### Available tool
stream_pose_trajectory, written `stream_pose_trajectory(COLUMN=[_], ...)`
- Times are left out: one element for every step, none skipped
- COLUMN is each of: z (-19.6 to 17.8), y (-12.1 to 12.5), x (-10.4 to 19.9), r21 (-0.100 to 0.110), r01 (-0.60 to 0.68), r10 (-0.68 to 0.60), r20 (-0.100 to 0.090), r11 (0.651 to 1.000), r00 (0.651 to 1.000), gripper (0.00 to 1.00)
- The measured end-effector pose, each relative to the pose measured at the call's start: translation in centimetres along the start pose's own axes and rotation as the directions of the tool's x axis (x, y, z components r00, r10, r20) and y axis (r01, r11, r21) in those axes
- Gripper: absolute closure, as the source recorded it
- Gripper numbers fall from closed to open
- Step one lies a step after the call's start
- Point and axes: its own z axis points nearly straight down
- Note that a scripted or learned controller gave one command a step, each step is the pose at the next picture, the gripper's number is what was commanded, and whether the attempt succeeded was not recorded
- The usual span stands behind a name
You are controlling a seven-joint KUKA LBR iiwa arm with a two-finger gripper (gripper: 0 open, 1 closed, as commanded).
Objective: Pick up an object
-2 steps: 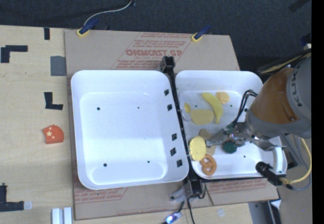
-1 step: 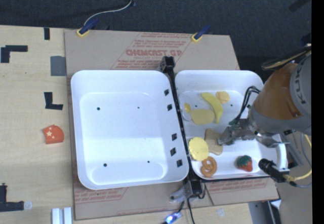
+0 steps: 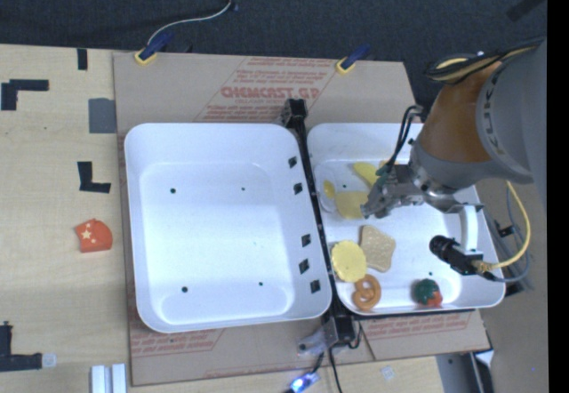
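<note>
Pretzel (image 3: pixel 365 293) near front rim; end effector (image 3: pixel 378 202) at yellow piece (image 3: pixel 349 204), finger state indiscernible.

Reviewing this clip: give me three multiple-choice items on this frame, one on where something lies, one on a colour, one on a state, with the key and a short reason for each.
1. Where do the food items lie?
A. In the left bin
B. In the right bin
C. On the cardboard in front of the bins

2. What colour is the small block lying on the wooden bench left of the bins?
A. Blue
B. Green
C. Orange-red

3. Where is the gripper?
A. Low over the yellow pieces in the right bin
B. Parked over the left bin
C. Raised above the cardboard behind the bins

Key: 1 B, the pretzel, toast slice and yellow round piece all sit inside the right bin. 2 C, the block is orange-red. 3 A, the gripper is right at a yellow piece near the divider, away from the left bin.
</note>
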Motion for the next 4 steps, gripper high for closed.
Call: stream_pose_trajectory(z=[5.4, -13.4, -14.0, -10.4], y=[-2.2, 2.0, 11.8, 5.6], x=[0.2, 3.5, 7.3, 9.5], r21=[-0.003, -0.014, -0.006, 0.009], r01=[-0.004, 0.003, 0.004, -0.002], r10=[0.004, -0.003, -0.004, 0.002], r20=[0.002, 0.001, 0.000, -0.001], r11=[1.000, 1.000, 1.000, 1.000], r00=[1.000, 1.000, 1.000, 1.000], gripper=[1.00, 1.00, 1.00, 1.00])
